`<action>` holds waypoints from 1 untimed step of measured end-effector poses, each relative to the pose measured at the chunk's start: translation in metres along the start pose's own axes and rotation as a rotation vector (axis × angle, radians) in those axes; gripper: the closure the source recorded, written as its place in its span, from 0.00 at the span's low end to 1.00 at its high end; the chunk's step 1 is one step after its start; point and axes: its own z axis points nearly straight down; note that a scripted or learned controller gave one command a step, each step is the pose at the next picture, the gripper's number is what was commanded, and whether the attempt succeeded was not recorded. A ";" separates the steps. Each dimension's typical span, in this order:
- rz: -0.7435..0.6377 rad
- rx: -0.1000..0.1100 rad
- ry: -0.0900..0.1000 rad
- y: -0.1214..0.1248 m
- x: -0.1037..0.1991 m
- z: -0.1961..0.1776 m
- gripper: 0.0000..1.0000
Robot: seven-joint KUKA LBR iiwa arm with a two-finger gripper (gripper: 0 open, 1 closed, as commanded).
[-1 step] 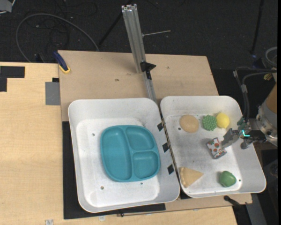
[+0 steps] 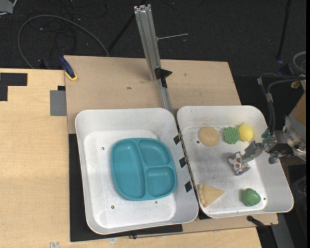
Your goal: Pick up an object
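The right bin [image 2: 271, 198] holds several small objects. A tan round piece [image 2: 208, 136], a green bumpy ball [image 2: 230, 135] and a yellow ball [image 2: 246, 132] sit along its far side. A tan wedge [image 2: 210, 194] and a green lump [image 2: 251, 197] lie near its front edge. A small grey piece with red and green spots [image 2: 238, 164] lies in the middle. My gripper [image 2: 249, 153] reaches in from the right, low over the bin, with its tip right at the spotted piece. I cannot tell whether it grips that piece.
The left bin [image 2: 93, 138] carries a teal divided plate [image 2: 143, 168]. An upright aluminium post [image 2: 149, 43] stands behind the bins. The grey arm [image 2: 294, 138] enters over the right bin's right rim. Black clips [image 2: 182, 161] sit where the bins meet.
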 end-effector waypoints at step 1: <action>0.000 0.004 0.001 0.003 0.001 0.044 0.00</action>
